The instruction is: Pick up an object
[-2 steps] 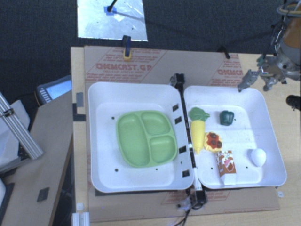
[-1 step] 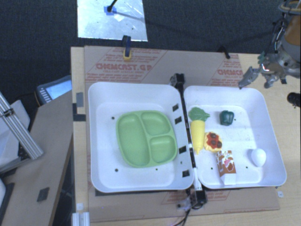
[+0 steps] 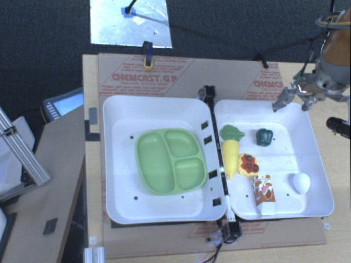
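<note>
The right bin (image 3: pixel 315 141) holds a dark green pepper (image 3: pixel 264 137), a yellow corn cob with a green husk (image 3: pixel 230 149), a red and yellow piece (image 3: pixel 248 164), a small carton (image 3: pixel 264 193) and a white egg (image 3: pixel 301 182). My gripper (image 3: pixel 295 99) hangs above the bin's far right corner, beyond the pepper. Its two fingers stand spread apart, open, with nothing between them.
The left bin (image 3: pixel 118 125) bears a green divided plate (image 3: pixel 168 160). A black divider with clips (image 3: pixel 215 147) runs between the bins. Cardboard lies under both bins, and a foil sheet (image 3: pixel 130 15) lies at the back.
</note>
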Tool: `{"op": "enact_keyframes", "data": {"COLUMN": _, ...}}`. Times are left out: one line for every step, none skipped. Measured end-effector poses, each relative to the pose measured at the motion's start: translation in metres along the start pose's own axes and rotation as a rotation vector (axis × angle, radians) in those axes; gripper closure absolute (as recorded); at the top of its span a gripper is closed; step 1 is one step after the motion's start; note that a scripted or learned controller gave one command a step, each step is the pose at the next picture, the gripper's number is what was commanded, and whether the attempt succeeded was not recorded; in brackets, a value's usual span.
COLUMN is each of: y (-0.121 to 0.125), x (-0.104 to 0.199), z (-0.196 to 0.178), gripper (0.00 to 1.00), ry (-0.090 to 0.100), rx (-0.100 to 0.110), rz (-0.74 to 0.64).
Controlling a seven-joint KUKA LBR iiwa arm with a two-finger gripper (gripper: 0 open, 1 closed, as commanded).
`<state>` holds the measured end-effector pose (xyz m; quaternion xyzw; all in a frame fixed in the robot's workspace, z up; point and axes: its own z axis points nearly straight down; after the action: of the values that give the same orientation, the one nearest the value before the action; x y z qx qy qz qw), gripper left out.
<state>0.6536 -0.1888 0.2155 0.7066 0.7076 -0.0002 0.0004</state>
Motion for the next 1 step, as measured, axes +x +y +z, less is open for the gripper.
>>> {"op": "enact_keyframes", "data": {"y": -0.0018, "x": 0.0095, "z": 0.0473, "gripper": 0.00, "ry": 0.001, "rx": 0.001, "rz": -0.003}}
